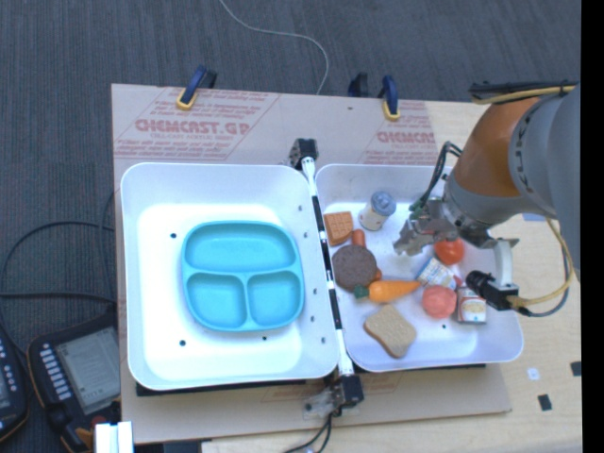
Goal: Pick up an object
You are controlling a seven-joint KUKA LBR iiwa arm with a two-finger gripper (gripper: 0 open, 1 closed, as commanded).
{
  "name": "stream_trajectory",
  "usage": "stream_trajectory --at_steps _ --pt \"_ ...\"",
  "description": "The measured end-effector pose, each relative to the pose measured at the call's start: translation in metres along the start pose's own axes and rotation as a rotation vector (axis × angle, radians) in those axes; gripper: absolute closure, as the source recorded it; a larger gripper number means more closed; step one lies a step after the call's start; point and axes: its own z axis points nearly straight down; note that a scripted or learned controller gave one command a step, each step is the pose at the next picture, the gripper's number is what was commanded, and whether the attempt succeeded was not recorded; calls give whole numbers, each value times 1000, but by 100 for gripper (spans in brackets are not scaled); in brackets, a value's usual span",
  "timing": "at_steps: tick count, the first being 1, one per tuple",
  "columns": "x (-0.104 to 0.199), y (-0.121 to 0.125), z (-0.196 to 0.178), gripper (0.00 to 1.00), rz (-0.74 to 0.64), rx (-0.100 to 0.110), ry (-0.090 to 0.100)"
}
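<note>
The right bin (pixel 500 347) holds several toy foods: a square cracker (pixel 338 225), a small bottle with a blue cap (pixel 377 209), a brown round patty (pixel 355 266), an orange carrot (pixel 394 290), a slice of bread (pixel 390 331), a red tomato (pixel 450 250), a pink-red ball (pixel 438 301) and a small can (pixel 470 307). My gripper (pixel 413 239) hangs low over the middle of this bin, just left of the tomato and right of the bottle. Nothing shows between its fingers.
The left bin (pixel 151 347) bears a light blue divided plate (pixel 243 275). A black clip (pixel 304 151) sits at the top of the wall between the bins. Blue clamps (pixel 193 85) hold the cardboard base at the back. Cables trail off the right bin's edge.
</note>
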Motion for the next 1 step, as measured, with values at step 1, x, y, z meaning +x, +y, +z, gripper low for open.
stream_trajectory --at_steps 1 --pt "1 0 0 0 0 1 2"
